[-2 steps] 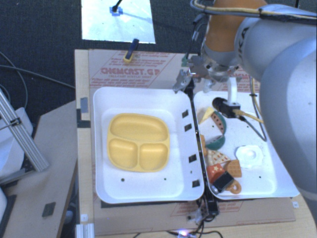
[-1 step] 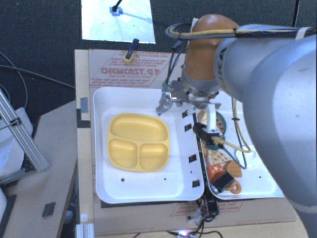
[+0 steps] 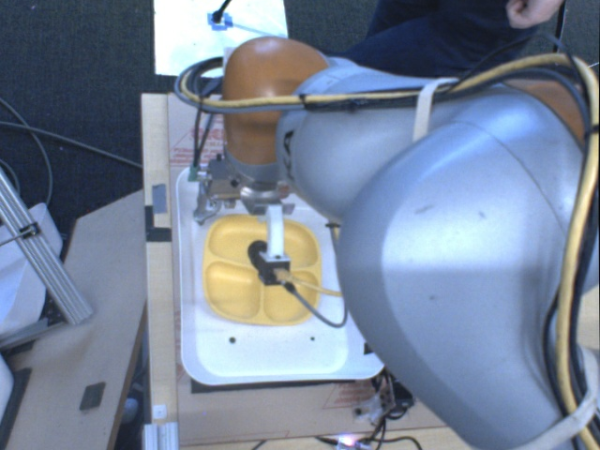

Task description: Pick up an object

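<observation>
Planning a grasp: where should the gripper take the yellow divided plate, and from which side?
Probably pinch the raised rim of the yellow divided plate at its edge toward the view's left, coming straight down, one finger inside and one outside. It lies flat in the white bin and looks too wide to span. The arm leaves that edge uncovered.

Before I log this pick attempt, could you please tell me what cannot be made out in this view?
- Camera view: right side of the white bin, covered by the grey arm.
- Camera view: far rim of the yellow divided plate, under the gripper.
- Camera view: any contact between gripper and plate, hidden from above by the arm.
</observation>
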Motion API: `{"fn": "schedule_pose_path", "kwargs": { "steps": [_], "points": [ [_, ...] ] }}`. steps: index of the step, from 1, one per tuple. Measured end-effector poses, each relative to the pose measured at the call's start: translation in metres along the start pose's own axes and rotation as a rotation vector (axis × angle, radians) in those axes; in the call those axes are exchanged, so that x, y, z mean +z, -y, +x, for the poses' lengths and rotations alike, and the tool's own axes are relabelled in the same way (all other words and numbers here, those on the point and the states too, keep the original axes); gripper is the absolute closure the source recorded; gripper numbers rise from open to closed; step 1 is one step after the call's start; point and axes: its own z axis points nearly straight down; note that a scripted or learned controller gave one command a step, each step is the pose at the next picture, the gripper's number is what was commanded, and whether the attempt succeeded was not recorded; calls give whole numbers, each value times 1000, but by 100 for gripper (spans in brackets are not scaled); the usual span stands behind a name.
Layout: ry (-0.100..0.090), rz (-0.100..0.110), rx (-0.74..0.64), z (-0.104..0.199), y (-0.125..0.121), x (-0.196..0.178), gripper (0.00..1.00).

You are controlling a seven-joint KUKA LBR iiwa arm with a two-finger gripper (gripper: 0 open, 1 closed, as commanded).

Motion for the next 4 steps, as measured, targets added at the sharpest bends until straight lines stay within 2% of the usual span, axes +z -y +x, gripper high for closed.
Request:
{"fn": "schedule_pose_path", "kwargs": {
  "steps": [1,2,3,4],
  "points": [
    [4,-10,13,-24,-50,-92,0],
    [4,-11,19,-82,5,-217,0],
    [10,17,17,-74,13,-3,0],
    [9,-16,22,-149,-49,-131,0]
  ]
}}
